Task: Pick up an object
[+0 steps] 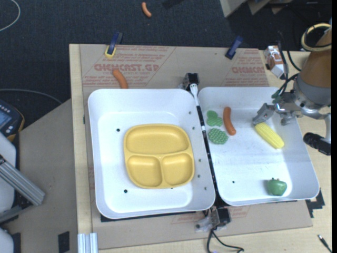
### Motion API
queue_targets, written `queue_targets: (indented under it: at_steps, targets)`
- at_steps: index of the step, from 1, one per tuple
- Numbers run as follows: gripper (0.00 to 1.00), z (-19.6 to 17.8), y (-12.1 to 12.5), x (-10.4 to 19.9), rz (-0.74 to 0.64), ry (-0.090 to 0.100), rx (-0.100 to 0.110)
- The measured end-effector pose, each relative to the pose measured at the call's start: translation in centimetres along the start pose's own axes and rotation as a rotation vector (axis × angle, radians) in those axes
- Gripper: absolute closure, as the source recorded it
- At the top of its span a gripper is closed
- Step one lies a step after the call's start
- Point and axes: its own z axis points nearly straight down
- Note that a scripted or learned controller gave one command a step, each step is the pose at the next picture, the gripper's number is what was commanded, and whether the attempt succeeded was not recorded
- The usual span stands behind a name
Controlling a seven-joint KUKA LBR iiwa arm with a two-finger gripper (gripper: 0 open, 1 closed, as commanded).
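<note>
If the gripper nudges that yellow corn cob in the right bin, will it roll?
Likely yes: the corn cob is a tapered cylinder lying flat on the smooth right bin, so it may roll in an arc. It looks like rigid plastic, probably light.

My pincer (274,114) looks like dull grey metal. The two bins (100,157) are smooth white plastic with a soft sheen. The yellow divided plate (158,155) is matt plastic, the corn cob (269,135) bumpy. The counter (174,65) is printed brown cardboard; the floor (63,15) is dark carpet.
</note>
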Motion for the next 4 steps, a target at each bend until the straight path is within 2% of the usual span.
queue_targets:
  at_steps: [1, 2, 4]
  targets:
    - [0.00, 5.3, -0.1, 0.1, 0.001, 0.000, 0.001]
    - [1.00, 3.9, 0.1, 0.0, 0.001, -0.002, -0.007]
    - [1.00, -4.9, 0.5, 0.4, 0.001, -0.004, -0.012]
